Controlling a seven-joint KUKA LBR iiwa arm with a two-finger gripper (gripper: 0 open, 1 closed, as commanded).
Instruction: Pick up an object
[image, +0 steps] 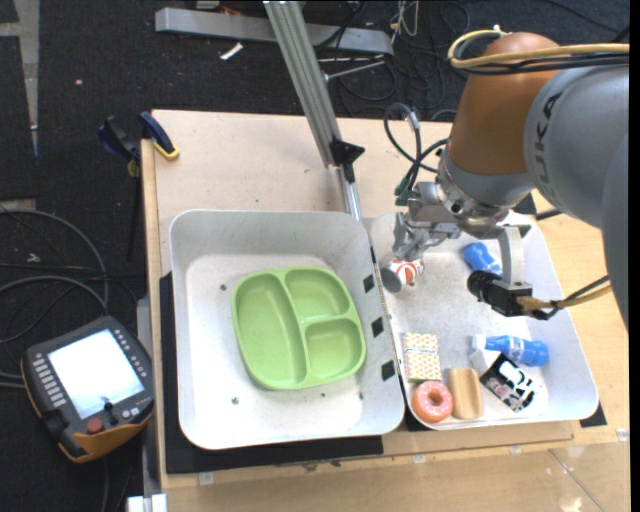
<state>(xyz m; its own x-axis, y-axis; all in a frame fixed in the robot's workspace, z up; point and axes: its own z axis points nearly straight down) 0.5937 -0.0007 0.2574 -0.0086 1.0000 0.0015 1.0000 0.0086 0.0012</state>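
Red-and-white object (404, 271), small and roundish, lies at the upper left corner of the right bin (447, 312), touching or nearly touching the tip of the gripper (409, 251), which hangs just above it and slightly toward the upper right of the frame. Whether the gripper is spread, closed or already pinching the object cannot be told from this slanted view, since the wrist hides its underside. The object shows no clear long axis, so the move ahead probably turns on a short straight drop down and to the lower left, close against the bin wall. Just right of the gripper lies a blue object (479, 256). Further toward the lower edge of the frame sit a waffle-patterned block (421, 353), a pink donut (432, 400), a tan bun (463, 392), a blue-and-white bottle (510, 350) and a black-and-white item (510, 384), all well apart from the gripper. Across the divide, the left bin (200, 290) holds a green divided plate (298, 325), on the pale tabletop (250, 150).
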